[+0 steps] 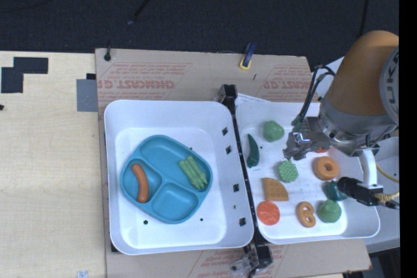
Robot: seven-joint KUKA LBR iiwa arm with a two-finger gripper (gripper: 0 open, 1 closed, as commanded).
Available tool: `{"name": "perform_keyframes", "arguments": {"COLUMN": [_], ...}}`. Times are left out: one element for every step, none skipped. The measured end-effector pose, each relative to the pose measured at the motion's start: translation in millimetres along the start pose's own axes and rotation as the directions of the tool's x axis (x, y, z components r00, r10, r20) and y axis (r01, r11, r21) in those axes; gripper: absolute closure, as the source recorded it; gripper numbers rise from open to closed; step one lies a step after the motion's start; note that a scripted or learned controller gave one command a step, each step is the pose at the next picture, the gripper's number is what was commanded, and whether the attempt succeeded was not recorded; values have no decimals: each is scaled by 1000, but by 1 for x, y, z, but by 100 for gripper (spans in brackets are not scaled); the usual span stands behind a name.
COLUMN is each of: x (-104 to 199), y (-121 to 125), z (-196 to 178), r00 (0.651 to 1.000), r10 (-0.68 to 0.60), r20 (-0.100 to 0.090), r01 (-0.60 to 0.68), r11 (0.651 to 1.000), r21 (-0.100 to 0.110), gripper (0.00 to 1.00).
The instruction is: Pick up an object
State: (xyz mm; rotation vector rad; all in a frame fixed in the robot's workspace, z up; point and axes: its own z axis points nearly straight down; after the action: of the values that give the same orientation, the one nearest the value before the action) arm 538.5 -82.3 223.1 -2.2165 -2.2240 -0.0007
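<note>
The jaws [294,150] hang low in the right bin [365,231], just above and beside a bumpy green ball [287,171]; whether they are open or closed cannot be told, and nothing shows between them. Near them lie a glazed doughnut [325,168], a tan wedge [274,189], a red tomato [268,212] and a pretzel [305,213]. The left bin [124,114] holds a blue divided plate [171,205].

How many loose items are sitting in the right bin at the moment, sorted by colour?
Green: 4 - round piece, dark pod, bumpy ball, round piece
Orange/tan: 3 - doughnut, wedge, pretzel
Red: 1 - tomato
Total: 8 that I can see; the arm covers part of the bin.
</note>
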Motion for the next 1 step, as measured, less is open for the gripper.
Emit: {"name": "perform_keyframes", "arguments": {"x": [10], "y": [47], "z": [-9], "r00": [1000], "r10": [1], "r20": [1], "r01": [-1], "r11": [1000], "r21": [-2], "gripper": [100]}}
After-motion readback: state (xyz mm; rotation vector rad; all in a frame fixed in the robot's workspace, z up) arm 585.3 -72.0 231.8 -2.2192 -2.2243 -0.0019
